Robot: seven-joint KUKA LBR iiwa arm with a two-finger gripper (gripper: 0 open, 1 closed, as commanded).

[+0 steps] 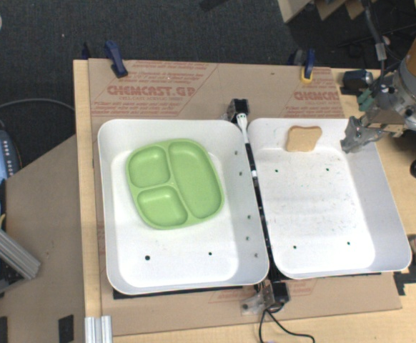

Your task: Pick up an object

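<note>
A: From the overhead camera, what do you have to work with?

B: You have one loose target: a piece of toast lying flat near the far edge of the right bin. The green plate sits in the left bin, likely too broad to grab.

A: And your gripper?

B: It hangs over the right bin's far right corner, near the toast but apart from it, holding nothing. How wide it stands, you cannot tell.
</note>
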